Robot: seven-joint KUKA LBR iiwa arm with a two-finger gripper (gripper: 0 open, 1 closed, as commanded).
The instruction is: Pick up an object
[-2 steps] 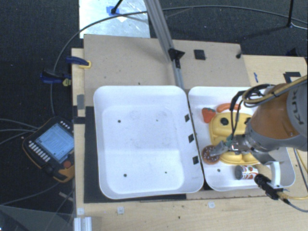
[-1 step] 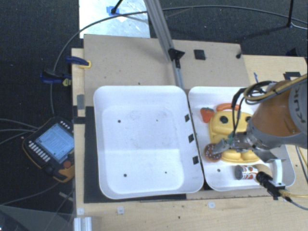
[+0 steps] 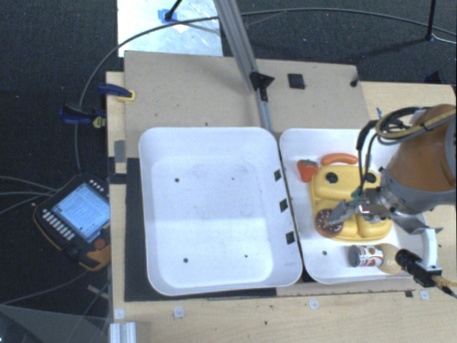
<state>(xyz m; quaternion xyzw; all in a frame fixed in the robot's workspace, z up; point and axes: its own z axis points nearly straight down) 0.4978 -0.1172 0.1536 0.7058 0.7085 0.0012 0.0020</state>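
Note:
The right bin point(image 3: 314, 263) holds a pile of toys. A yellow block point(image 3: 334, 184) lies in its middle, with another yellow piece point(image 3: 371, 229) below it. A brown donut point(image 3: 327, 222) leans against their left side. Near the bin's upper left lies a red strawberry point(image 3: 307, 168), beside an orange strip point(image 3: 341, 159). At the front lies a small bottle point(image 3: 368, 256) with a red and white label. My gripper point(image 3: 355, 207) hangs low over the yellow pieces, just right of the donut. The orange-banded wrist point(image 3: 421, 166) hides the bin's right part.
The left bin point(image 3: 207, 206) sits beside the right one, with black clips point(image 3: 283, 206) along the shared rim. A grey pole point(image 3: 239, 41) slants in from the top. A teach pendant point(image 3: 75, 216) and cables lie off the bench at the left.

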